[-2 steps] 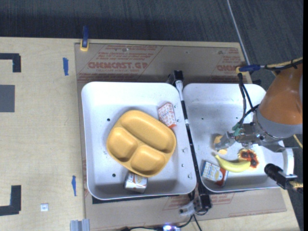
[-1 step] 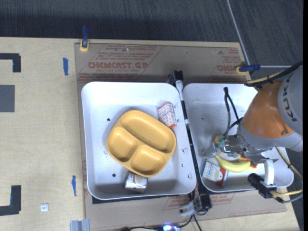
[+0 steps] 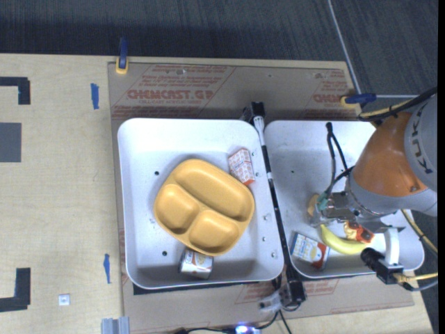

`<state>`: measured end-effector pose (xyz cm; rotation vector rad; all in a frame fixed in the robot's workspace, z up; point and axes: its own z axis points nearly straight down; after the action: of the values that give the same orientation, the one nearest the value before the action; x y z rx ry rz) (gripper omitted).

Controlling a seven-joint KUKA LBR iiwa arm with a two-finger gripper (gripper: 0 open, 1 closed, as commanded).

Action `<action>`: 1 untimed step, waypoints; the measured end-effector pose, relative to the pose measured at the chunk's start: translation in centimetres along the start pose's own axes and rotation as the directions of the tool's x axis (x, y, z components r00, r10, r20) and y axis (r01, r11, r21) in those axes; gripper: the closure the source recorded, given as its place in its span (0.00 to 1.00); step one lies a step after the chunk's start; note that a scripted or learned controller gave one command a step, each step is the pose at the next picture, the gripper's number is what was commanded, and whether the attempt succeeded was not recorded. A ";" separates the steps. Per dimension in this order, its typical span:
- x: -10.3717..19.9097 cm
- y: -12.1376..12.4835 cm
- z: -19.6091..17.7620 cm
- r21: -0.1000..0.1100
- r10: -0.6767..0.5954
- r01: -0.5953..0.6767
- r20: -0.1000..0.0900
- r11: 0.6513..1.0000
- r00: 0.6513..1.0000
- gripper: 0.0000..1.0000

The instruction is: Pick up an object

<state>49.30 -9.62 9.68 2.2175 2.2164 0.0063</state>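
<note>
One board (image 3: 229,89) under both bins reads "CHEMCAST GP" in red.

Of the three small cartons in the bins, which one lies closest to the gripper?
The small carton in the right bin, beside the banana. The other two lie in the left bin by the yellow tray.

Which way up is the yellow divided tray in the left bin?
Upside down, it seems. The yellow tray shows three bulging, domed sections rather than hollows, and it lies at a slant across the left bin, overlapping a small carton.
</note>
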 end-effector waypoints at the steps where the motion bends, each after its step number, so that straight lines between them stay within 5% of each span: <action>1: 6.4 1.1 -8.8 0.005 -0.002 0.002 -0.002 1.000 1.000 1.00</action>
<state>50.36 -3.19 18.51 2.2188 2.2224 0.0035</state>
